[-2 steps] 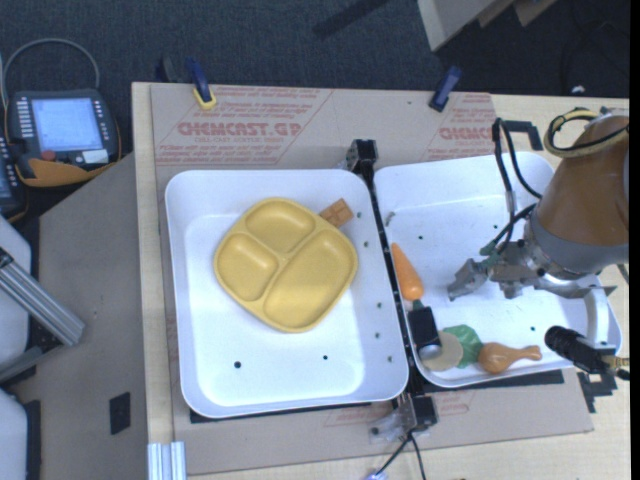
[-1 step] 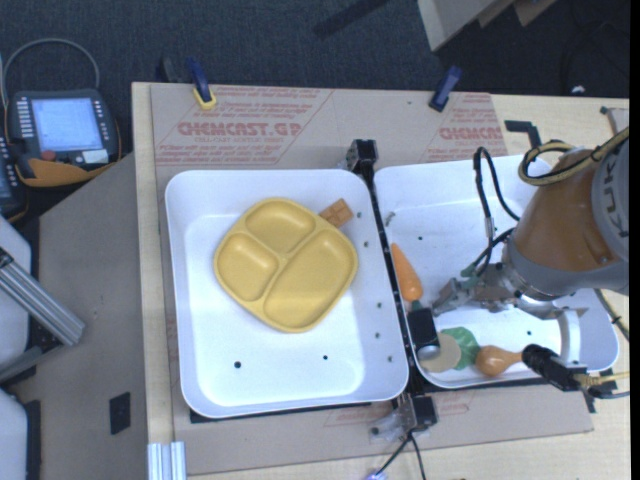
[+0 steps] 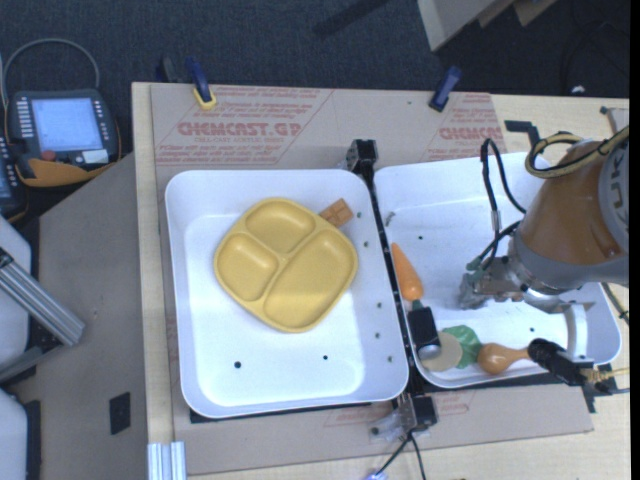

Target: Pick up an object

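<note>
Yellow divided plate (image 3: 286, 263) sits in left bin (image 3: 200, 368), small brown block (image 3: 337, 211) at its edge. Right bin (image 3: 440, 183) w/ orange carrot (image 3: 405, 271), black item (image 3: 424, 328), green piece (image 3: 464, 343). Gripper (image 3: 485, 290) hangs above right bin; grip state unclear.

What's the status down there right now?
End effector low in right bin, grip unclear. Carrot, green piece lying loose. Yellow tray in left bin.

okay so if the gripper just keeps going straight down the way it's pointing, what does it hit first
Most likely the bare white floor of the right bin. The gripper points down over an open patch, with the carrot off to its left and the green object nearer the camera. Depth is hard to judge from this slanted view.
</note>
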